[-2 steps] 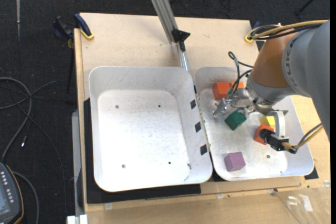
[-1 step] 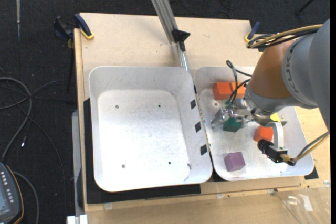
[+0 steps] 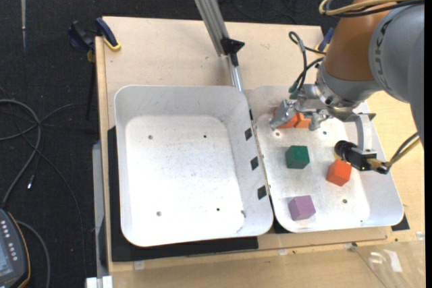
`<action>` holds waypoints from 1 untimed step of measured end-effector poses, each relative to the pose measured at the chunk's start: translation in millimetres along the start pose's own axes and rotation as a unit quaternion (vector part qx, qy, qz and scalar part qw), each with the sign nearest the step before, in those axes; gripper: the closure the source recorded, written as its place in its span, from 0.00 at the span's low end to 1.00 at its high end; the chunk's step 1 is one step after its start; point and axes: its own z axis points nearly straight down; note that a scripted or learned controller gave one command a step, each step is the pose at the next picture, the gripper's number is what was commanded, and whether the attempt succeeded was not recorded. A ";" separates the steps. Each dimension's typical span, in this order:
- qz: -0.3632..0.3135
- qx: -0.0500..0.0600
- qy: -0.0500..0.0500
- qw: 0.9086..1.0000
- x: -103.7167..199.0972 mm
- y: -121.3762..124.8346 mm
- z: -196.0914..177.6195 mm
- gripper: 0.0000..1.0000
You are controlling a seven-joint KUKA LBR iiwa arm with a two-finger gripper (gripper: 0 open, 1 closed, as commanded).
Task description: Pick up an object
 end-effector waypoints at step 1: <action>0.006 0.006 0.000 1.000 -60.1 -20.5 108.4 0.00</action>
